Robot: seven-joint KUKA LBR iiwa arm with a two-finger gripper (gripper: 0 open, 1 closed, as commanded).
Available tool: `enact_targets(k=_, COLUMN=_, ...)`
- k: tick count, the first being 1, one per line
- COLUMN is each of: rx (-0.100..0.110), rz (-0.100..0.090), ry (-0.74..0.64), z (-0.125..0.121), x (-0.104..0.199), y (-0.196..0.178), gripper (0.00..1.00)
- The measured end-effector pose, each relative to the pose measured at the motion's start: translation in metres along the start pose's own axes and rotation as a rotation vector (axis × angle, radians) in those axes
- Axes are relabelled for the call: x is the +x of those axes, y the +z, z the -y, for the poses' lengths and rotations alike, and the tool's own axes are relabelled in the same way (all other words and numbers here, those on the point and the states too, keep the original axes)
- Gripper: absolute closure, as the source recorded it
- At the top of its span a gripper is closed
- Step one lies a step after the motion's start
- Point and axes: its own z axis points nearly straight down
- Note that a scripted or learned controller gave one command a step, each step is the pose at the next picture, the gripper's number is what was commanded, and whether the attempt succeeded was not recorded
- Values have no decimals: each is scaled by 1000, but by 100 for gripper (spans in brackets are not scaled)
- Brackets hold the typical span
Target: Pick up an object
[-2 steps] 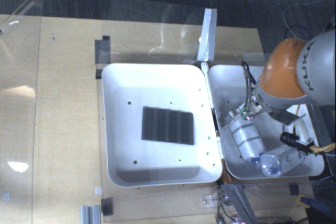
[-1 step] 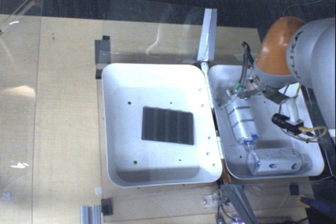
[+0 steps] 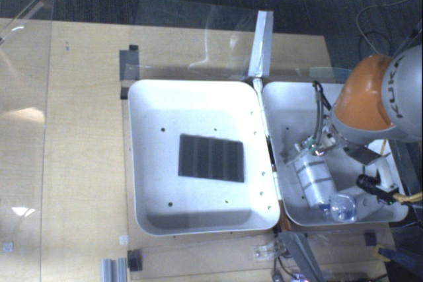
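White plastic bins sit side by side on the wooden tabletop. The left bin holds a dark ridged mat lying flat near its middle. The arm reaches into the right bin, its silvery wrist slanting down toward the near wall. The gripper sits low at that end, and I cannot tell whether it is released or clenched, because the wrist covers it from above.

The likeliest thing to pick is a clear plastic object, perhaps a small bottle, lying on the floor of the right bin close to its near wall and just beside the gripper's tip. Whether they touch is unclear.

To do this step well, the grip should be centred over the clear object and squared across its narrow side before it closes. Clear plastic is light and slippery, so a glancing contact would likely push it against the wall. A straight, slow lift afterwards would show whether it is truly caught.
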Motion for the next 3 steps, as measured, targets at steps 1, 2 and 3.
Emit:
enact_targets(k=1, rx=10, rz=-5, ry=220, z=-31, x=-14, y=2, gripper=0)
enact_targets(k=2, rx=-12, rz=5, ry=169, z=40, x=27, y=-4, gripper=0)
enact_targets(k=3, rx=3, rz=-2, ry=196, z=-38, x=4, y=1, gripper=0)
